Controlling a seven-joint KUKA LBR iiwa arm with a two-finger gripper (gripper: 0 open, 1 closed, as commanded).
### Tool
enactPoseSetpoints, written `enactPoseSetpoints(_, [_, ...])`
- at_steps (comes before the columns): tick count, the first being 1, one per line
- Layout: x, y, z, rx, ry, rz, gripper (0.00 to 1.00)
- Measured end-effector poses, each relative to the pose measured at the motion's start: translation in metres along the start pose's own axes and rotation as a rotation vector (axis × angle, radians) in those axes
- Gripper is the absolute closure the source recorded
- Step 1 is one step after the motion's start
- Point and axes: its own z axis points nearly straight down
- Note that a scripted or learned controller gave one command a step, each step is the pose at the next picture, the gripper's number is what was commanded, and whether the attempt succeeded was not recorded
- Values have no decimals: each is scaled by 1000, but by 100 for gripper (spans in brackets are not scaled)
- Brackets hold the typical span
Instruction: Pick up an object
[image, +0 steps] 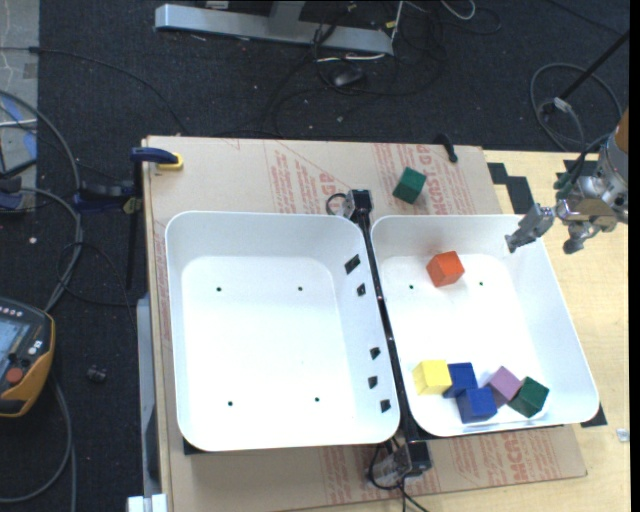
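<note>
Nearest you, along the right bin's (560, 330) front wall: yellow cube (432, 376), two blue cubes (470, 392) touching each other, purple cube (504, 382), dark green cube (530, 396), all clustered and untouched. Farther back in that bin you have an orange cube (445, 268) lying alone, and beyond the bins a green cube (409, 186) on the brown board (260, 170). Gripper (548, 228) hangs over the right bin's far right corner, fingers spread and grasping nothing; left bin (190, 300) sits beside.
</note>
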Motion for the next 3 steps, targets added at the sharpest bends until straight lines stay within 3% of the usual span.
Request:
enactPoseSetpoints(1, [14, -29, 105, 8, 2, 0, 0])
enactPoseSetpoints(2, [26, 45, 179, -2, -1, 0, 0])
enactPoseSetpoints(3, [70, 68, 190, -2, 0, -3, 0])
